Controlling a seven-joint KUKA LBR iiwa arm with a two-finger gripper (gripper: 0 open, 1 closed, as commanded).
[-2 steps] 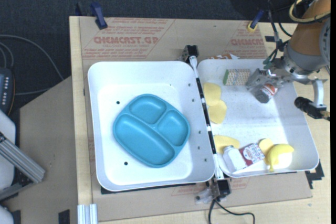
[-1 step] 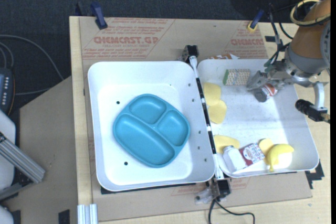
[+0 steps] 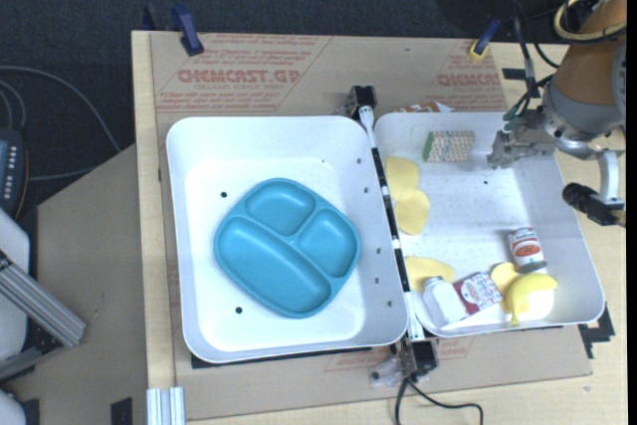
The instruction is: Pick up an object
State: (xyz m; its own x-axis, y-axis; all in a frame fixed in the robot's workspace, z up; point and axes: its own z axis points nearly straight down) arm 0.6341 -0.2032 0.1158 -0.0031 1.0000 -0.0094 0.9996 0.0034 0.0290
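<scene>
You see the gripper hovering at the right bin's far edge; its hold cannot be told. Nearest is a speckled sponge. Centre over it and descend straight.

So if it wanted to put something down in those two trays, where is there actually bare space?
The right bin has a bare middle patch, bordered by the yellow pieces, the small can and the gripper. Its near edge is crowded: bottle, lemon. In the left bin, the blue divided plate leaves bare margins along the far and left sides.
</scene>
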